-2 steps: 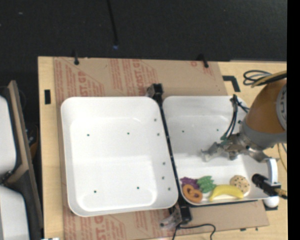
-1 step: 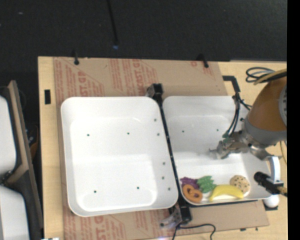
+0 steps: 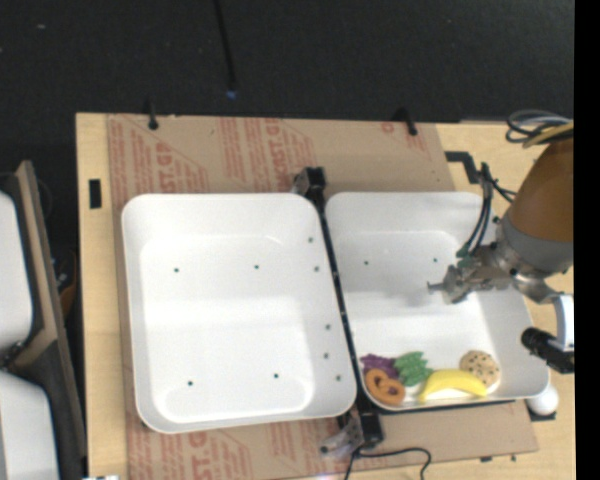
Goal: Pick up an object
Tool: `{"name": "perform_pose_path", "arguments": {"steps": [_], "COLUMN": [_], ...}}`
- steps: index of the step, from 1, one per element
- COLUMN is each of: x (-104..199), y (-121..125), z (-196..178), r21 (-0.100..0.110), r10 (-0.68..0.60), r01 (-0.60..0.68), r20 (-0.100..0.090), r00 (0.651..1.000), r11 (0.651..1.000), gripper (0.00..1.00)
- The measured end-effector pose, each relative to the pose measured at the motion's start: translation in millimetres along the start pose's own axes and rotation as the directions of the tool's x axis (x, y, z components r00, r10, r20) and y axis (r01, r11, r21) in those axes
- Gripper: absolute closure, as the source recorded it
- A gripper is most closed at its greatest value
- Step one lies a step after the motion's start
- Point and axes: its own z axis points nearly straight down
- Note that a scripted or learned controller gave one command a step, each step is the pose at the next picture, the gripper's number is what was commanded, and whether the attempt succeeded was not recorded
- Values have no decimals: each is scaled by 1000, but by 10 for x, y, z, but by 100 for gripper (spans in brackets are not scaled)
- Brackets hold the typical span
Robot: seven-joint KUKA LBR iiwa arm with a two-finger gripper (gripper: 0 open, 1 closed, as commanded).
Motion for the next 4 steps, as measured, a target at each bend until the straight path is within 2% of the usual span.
{"name": "perform_pose_path", "arguments": {"steps": [2, 3, 4], "x": [-91, 403, 899], "y": [-8, 1, 131], "z": [-929, -826, -884], "r21": [-1, 4, 4], "r10": [0, -3, -4], "r01": [0, 3, 4], "r20": [0, -2, -2], "r00": [1000, 1000, 1000], "r11": [1000, 1000, 1000], "gripper": [100, 100, 100]}}
